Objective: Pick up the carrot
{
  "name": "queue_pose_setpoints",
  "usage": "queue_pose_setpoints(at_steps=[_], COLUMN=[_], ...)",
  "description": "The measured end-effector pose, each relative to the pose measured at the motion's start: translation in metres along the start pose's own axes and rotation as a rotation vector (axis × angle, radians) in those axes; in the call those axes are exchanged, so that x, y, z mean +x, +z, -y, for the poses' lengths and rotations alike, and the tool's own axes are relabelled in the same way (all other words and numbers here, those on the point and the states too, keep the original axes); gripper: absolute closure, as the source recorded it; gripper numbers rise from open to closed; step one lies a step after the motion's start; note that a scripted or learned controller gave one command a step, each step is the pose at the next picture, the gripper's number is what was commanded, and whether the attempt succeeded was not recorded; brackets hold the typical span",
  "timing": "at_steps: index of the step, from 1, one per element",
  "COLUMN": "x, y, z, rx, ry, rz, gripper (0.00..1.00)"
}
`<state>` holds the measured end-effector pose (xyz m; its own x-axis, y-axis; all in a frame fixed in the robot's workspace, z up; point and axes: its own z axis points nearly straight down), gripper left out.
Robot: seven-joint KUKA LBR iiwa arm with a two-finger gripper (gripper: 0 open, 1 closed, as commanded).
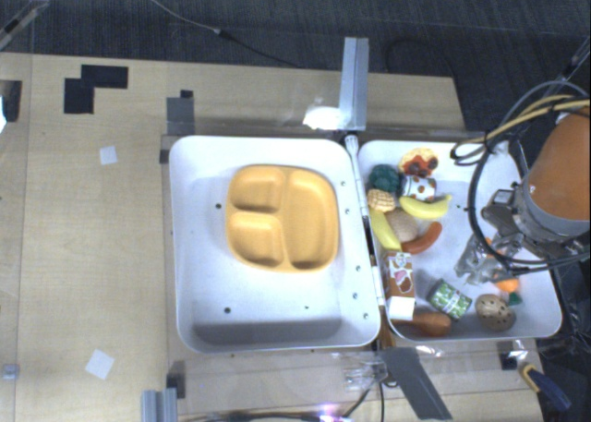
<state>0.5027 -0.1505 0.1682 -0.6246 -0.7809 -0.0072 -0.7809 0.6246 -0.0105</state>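
From the overhead camera you see two white bins side by side on the wooden bench (83, 254). The left bin (199, 319) holds a yellow divided plate (282, 217), lying flat near its middle.

The right bin (545, 323) is crowded with toy food. Along its left side you can make out a dark green piece (384, 177), a corn cob (379, 198), a banana (426, 208), a red sausage (423, 242) and a small printed carton (400, 272); the piled items near the top are too jumbled to name with confidence. Lower down sit a green packet (450, 299), a brown sausage-like piece (431, 323) and a speckled brown ball (495, 312).

The arm (559, 180) comes in from the right, its orange band cut off by the frame edge, with looping cables (480, 198) over the bin. The gripper (489, 261) hangs low over the right part of that bin. You cannot tell whether the claw is spread or pinched; its metal parts blur together.

The carrot (507, 285) shows as a small orange piece with a green tip just below the gripper, partly covered by it. Whether they touch is unclear.
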Motion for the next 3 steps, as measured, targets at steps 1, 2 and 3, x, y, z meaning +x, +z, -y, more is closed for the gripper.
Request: queue_pose_setpoints(at_steps=[1, 2, 3], x=[0.032, 0.048, 0.043], y=[0.074, 0.077, 0.078], z=[0.021, 0.025, 0.022], rx=[-0.009, 0.006, 0.001], ry=[-0.341, -0.614, -0.620], rz=[-0.002, 0.001, 0.008], gripper=[1.00, 1.00, 0.00])
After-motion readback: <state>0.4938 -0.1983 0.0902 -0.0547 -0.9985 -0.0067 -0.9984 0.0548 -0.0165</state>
